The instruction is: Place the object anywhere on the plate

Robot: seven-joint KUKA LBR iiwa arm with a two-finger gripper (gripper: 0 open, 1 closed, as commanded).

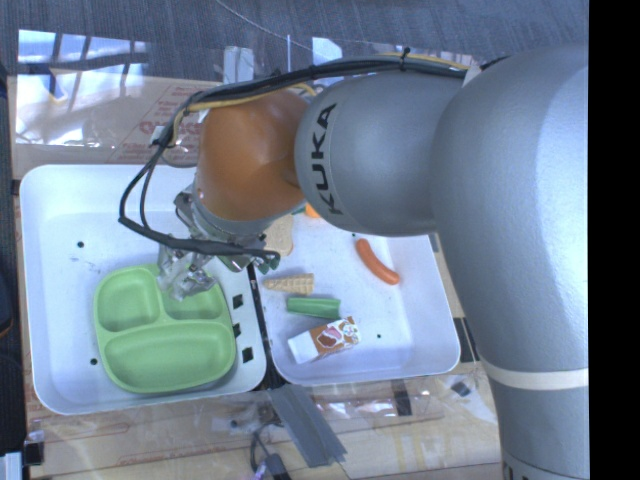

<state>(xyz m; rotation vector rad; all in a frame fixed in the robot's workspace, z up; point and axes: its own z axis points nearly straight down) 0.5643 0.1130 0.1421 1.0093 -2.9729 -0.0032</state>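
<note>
The gripper (187,276) hung over the green plate (160,353); its grip couldn't be made out. Sausage (378,262), cone (288,284), green piece (313,307) and carton (325,339) lay in the right bin (432,340). The arm (400,158) read "KUKA"

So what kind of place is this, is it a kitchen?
More likely a robot test lab: a big KUKA arm reaches over two white bins holding a green plate and toy food like a hot dog.

The arm (420,138) runs off the right and bottom edges and hides the far part of the right bin (440,343) beyond the claw (185,278). The claw is too blurred to tell whether it grips anything.
</note>
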